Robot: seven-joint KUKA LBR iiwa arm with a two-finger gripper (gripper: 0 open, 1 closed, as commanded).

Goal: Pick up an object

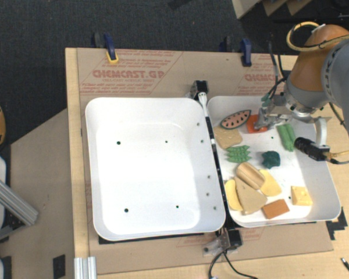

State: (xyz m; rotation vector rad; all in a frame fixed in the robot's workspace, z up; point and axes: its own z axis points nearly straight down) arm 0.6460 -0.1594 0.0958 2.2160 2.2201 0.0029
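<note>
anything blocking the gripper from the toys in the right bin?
Nothing visible does. The gripper is already low in the right bin, at the red piece beside the watermelon slice. The green stick lies close on its other side, crowding it somewhat.

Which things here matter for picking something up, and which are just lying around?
For the job:
gripper
red piece just under it
watermelon slice
green stick
right bin that holds them

Just lying about:
left bin
blue clamps
cardboard sheet
</note>
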